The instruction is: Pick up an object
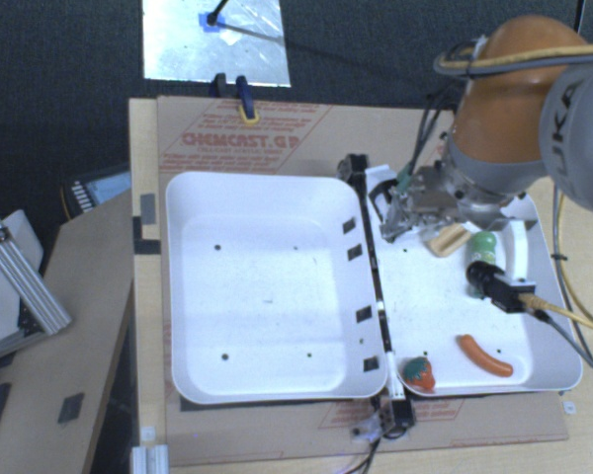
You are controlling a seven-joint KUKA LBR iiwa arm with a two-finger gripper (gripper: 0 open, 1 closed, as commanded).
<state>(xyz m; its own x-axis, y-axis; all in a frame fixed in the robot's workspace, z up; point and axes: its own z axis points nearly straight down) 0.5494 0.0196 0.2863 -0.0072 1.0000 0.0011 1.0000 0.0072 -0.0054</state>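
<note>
Camera view: your gripper (pixel 400 215), grip state unclear, hangs over the right bin (pixel 553 363), tan block (pixel 447 239) just beside it, sausage (pixel 485 355) well below.

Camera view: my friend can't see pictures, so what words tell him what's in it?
A grey and orange robot arm reaches from the right over the right white bin, its gripper low near the bin's back left corner. That bin holds a toy sausage, a strawberry, a green piece and a tan block.
</note>
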